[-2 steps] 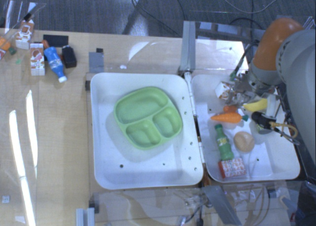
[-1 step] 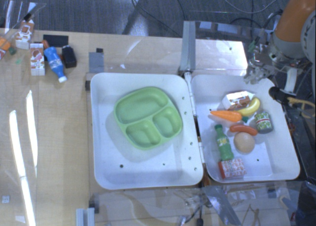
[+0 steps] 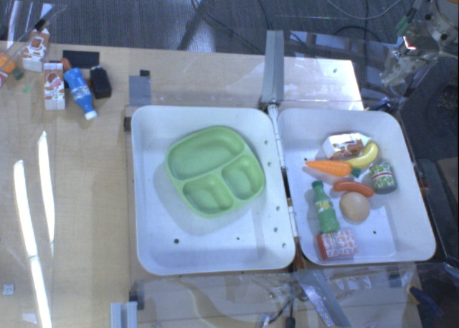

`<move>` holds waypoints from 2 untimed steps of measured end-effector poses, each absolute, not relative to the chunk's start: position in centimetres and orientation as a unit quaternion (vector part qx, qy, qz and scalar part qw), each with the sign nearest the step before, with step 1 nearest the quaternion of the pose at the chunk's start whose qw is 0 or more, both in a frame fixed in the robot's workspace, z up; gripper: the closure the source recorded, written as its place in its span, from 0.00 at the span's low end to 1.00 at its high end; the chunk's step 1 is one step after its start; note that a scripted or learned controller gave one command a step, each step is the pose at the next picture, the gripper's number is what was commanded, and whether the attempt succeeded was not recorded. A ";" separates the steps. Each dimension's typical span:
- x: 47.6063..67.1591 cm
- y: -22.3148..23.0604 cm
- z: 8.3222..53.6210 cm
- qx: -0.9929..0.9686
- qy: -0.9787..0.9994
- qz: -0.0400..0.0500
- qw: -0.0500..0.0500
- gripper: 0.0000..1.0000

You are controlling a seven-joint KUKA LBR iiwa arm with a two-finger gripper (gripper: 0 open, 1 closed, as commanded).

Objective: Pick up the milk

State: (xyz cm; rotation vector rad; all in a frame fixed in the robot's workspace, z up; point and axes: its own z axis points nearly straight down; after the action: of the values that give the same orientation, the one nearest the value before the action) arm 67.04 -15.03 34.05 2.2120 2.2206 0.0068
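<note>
Camera view: milk (image 3: 345, 146) lies in right bin (image 3: 412, 169), at far end, touching banana (image 3: 366, 156), just above carrot (image 3: 328, 169). Nearer from milk: green bottle (image 3: 324, 207), egg (image 3: 354, 207), red box (image 3: 337, 243). Green tray (image 3: 215, 170) sits in left bin (image 3: 143, 197). Arm at top-right corner, well apart from milk; pincer state: can't tell.

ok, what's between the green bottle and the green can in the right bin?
In the camera view, a red sausage lies between the green bottle and the green can, with an egg just below it.
</note>
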 end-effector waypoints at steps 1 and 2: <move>67.0 -17.2 41.1 0.702 0.712 0.002 0.004 1.00; 67.0 -6.5 43.7 0.641 0.767 0.003 0.004 1.00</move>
State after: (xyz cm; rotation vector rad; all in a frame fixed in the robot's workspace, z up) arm 66.98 -6.46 43.73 2.0094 2.4055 0.0083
